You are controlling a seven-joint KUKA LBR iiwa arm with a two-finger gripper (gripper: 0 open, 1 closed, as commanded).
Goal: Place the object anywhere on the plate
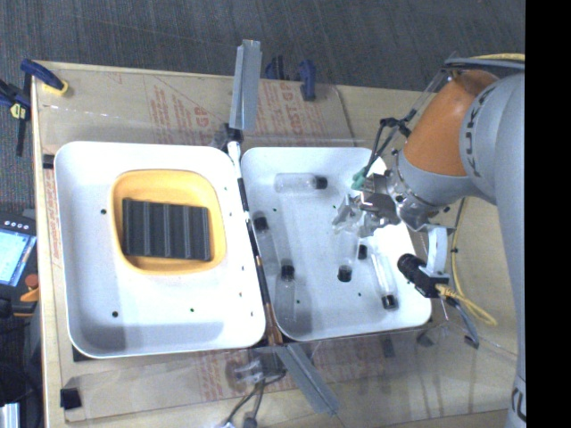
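Note:
A yellow plate (pixel 167 185) with a dark ribbed centre lies in the left white bin (pixel 80 239). In the right white bin (pixel 308 319), a clear tube with a dark cap (pixel 299 183) lies near the far wall. A second clear tube (pixel 384 279) lies near the right wall. My gripper (pixel 355 216) hangs low over the right bin's right half, between the two tubes. I see nothing held in it.
Several small dark pieces (pixel 287 272) lie scattered on the right bin's floor. A raised divider (pixel 250 239) separates the two bins. Blue clamps (pixel 306 78) sit on the bench's far edge, and a cable (pixel 468 306) trails at the right.

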